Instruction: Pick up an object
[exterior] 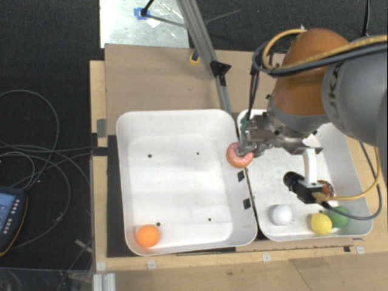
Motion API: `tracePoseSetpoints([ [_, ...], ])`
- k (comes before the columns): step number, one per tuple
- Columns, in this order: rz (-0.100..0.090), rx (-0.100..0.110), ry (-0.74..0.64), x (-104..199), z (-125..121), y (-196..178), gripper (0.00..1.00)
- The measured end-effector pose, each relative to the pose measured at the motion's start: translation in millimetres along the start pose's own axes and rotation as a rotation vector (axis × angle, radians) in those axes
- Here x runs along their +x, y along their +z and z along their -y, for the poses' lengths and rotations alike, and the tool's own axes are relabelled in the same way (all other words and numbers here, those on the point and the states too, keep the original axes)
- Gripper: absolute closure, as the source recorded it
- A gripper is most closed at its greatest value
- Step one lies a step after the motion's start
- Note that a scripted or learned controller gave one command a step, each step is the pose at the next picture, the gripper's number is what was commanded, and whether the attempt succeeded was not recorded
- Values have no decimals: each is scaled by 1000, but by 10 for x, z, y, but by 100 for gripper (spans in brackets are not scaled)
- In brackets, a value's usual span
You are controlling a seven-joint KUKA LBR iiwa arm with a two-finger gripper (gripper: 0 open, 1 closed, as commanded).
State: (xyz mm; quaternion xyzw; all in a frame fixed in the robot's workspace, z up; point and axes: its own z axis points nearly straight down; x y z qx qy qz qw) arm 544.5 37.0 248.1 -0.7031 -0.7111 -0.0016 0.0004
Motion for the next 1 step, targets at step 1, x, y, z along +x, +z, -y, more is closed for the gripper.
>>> tracePoseSetpoints([
  [1, 0, 3, 1, 499, 56, 141, 100],
])
